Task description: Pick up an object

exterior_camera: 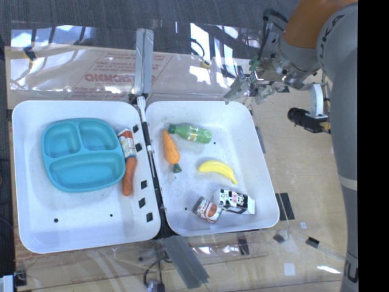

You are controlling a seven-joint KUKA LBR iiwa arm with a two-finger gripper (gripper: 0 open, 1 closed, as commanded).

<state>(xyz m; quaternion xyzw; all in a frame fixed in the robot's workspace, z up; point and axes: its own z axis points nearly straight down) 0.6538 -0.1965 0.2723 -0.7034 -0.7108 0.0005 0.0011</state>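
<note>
My gripper (245, 94) hangs over the far right corner of the right bin (262, 163), fingers apart with nothing between them. In that bin lie a green bottle (190, 133), an orange carrot (171, 148), a yellow banana (218, 170), a small red and white can (206, 210) and a black and white carton (236, 201). The bottle is the nearest of these to the gripper, a little to its left and toward the front.
The left bin (30, 224) holds a blue divided plate (82, 154), a red and white tube (126, 143) and a second orange carrot (128, 178) by the centre divider (148, 157). The arm (331, 47) fills the upper right.
</note>
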